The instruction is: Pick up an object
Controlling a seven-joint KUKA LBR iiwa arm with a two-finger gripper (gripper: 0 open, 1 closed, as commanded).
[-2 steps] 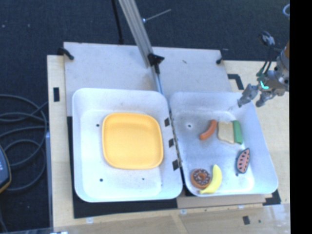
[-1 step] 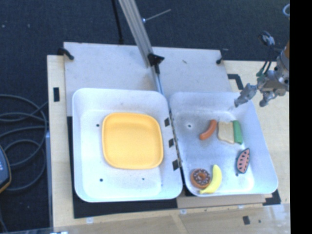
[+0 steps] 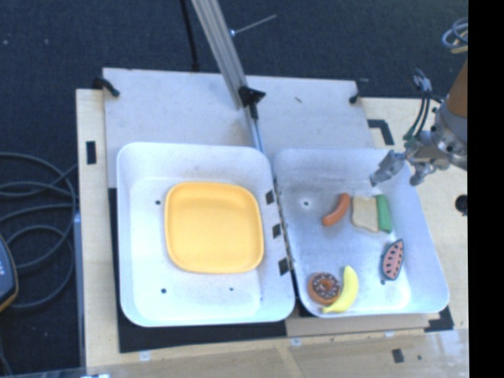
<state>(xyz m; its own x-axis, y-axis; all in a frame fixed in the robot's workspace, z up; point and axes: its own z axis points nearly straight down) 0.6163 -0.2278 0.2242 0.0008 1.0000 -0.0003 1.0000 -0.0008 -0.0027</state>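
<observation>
The gripper (image 3: 402, 170) is seen over the upper right edge of the right bin (image 3: 315, 168), with its fingers spread open and nothing held between them. In this bin are found a sausage (image 3: 336, 209), a sandwich (image 3: 370, 213), a watermelon slice (image 3: 392, 260), a donut (image 3: 323, 287) and a banana (image 3: 345, 291). A yellow plate (image 3: 213, 227) is placed in the left bin (image 3: 142, 172).

arm (image 3: 455, 109) cut off at right edge, cables (image 3: 24, 203) cropped left
</observation>
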